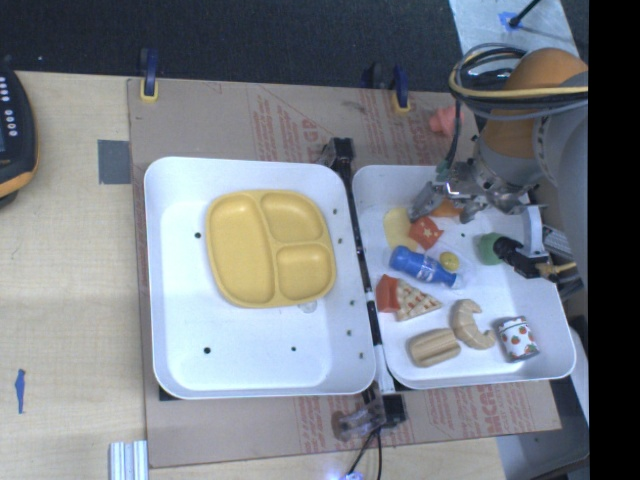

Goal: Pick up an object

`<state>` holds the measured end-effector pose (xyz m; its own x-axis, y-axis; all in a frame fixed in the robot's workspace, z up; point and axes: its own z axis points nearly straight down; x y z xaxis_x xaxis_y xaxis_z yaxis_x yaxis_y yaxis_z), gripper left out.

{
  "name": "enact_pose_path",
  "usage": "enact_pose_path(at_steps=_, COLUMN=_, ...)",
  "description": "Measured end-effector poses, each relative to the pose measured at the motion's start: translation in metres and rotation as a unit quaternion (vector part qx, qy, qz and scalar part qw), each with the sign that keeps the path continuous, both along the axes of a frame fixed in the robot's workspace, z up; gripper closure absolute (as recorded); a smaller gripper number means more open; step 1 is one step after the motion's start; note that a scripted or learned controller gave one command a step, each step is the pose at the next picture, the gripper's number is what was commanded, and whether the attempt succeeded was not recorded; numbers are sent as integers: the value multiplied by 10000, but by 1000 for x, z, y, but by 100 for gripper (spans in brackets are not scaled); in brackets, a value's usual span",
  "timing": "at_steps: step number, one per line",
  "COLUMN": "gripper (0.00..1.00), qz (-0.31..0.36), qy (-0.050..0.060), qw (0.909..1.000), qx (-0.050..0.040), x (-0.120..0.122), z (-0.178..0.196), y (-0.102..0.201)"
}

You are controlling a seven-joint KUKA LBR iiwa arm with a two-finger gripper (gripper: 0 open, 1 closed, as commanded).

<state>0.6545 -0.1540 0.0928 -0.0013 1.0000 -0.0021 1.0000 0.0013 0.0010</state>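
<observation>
My gripper (pixel 432 203) hangs low over the far part of the right bin (pixel 480 376), on the grey arm with the orange band. Just below it lie a red toy piece (pixel 426 232) and a pale yellow piece (pixel 397 224). Nearer the front are a blue bottle (pixel 420 265) with a small yellow ball (pixel 449 262) at its end, a pizza slice (pixel 405 298), a croissant (pixel 468 323), a bread roll (pixel 433 346) and a small can (pixel 516 337). A green object (pixel 488 248) sits at the right side, partly under the arm.
The left bin (pixel 250 368) holds a yellow divided plate (pixel 270 246). A pink object (pixel 442 120) lies on the cardboard beyond the right bin. Blue clamps (pixel 400 86) grip the cardboard's far edge. A black and orange device (pixel 14 128) sits at the far left.
</observation>
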Motion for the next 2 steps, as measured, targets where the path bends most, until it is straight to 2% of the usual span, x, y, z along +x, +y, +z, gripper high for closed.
enact_pose_path(at_steps=1, gripper=0, qz=0, qy=51, qw=10000, qx=18, x=-71, z=-1, y=20)
enact_pose_path(at_steps=2, gripper=0, qz=-14, qy=35, qw=10000, qx=9, x=-168, z=-1, y=-6)
